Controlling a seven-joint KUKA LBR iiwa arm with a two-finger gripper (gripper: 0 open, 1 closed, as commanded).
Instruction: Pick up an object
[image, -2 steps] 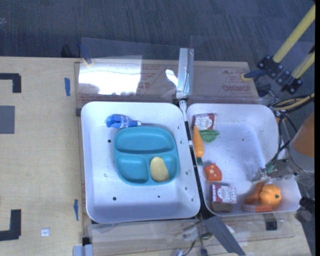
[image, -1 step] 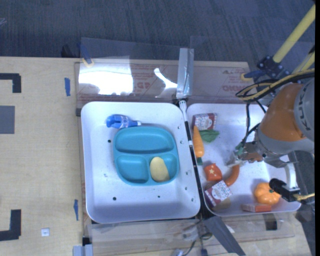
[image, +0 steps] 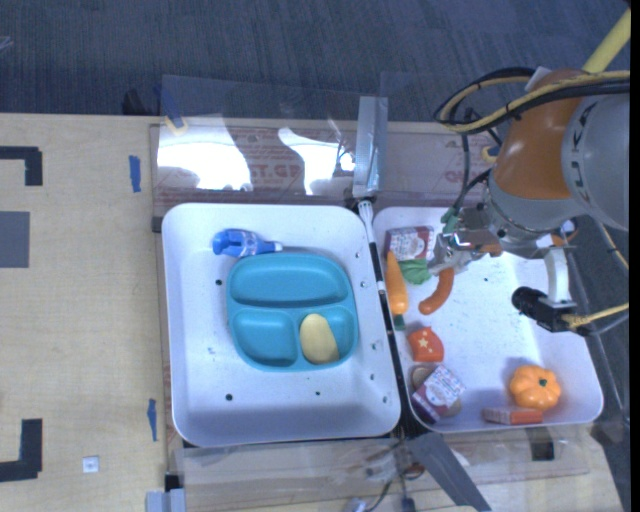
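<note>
The grey arm (image: 560, 150), with its orange band, reaches in from the right over the right bin (image: 590, 385), and the gripper (image: 462, 245) hangs at that bin's upper left, just above a curved orange sausage (image: 438, 290); from this slant I cannot tell how the claw stands, and nothing can be made out in its grasp. The left bin (image: 190, 300) bears a blue divided tray (image: 270, 290) with a yellow lemon-like piece (image: 319, 338) in its lower right compartment and a small blue item (image: 240, 242) just beyond the tray's upper edge. Judging by where the claw sits, the sausage is the likely target, so the step in hand is lining up and descending. To do it well, the claw should straddle the sausage across its narrow width near the middle, keeping off the carrot (image: 397, 285) lying against the bin's left wall and the red-and-white packet (image: 408, 243) close by (crowding there is the main risk). The sausage looks smooth, slim and bent, so it may roll or slip. Farther down lie a tomato (image: 427, 344), another wrapped packet (image: 440, 388) and a small pumpkin (image: 533, 384).
</note>
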